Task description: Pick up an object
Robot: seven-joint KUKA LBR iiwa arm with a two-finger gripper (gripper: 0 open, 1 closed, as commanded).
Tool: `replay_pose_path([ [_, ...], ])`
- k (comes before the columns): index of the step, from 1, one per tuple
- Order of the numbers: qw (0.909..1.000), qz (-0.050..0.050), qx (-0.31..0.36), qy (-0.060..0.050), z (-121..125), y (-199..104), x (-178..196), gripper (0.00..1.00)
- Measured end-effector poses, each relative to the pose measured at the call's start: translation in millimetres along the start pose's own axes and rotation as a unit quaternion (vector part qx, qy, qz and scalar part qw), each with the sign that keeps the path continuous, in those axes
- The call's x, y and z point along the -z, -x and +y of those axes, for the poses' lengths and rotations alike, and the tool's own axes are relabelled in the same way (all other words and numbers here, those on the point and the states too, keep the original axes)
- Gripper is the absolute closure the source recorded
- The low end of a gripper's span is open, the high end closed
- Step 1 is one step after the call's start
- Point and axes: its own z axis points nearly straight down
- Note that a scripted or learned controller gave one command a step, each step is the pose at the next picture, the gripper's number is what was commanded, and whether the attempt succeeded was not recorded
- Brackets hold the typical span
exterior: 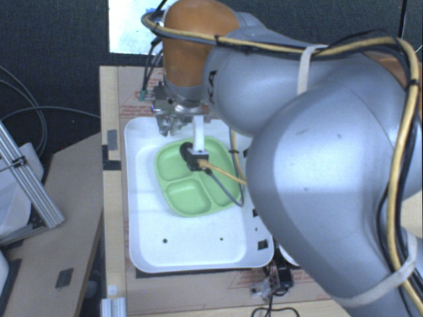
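Arm (330, 150) enters from the right and crosses the frame, its grey links covering most of the right half; the orange band (192, 38) sits at the top centre, with the wrist pointing down below it. Gripper (170, 125) hangs over the far rim of the bin (198, 246), just beyond the far corner of the tray (188, 200); whether it is open or closed cannot be told, and nothing is seen in its grasp. The tray, green and divided into compartments, lies flat and skewed in the far half of the bin, its right side passing under the arm. It lies near the far wall and apart from the left wall. The near half of the bin floor is bare white apart from two small dark specks (164, 241), giving open room toward the camera. The bin rests on a tan bench (111, 197) whose left margin carries short black marks (111, 137). Beyond the bench hangs a dark backdrop (53, 32) with a pale sheet (132, 18) at the top. To the left stand a lower tan table (73, 177), slanting metal rails (30, 183) and looping black cables (39, 111).
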Motion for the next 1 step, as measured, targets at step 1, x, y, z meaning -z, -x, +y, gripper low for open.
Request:
replay_pose_path([
  [1,1.0000,0.001,-0.001,0.002,-0.7,20.3,10.0,1.00],
])
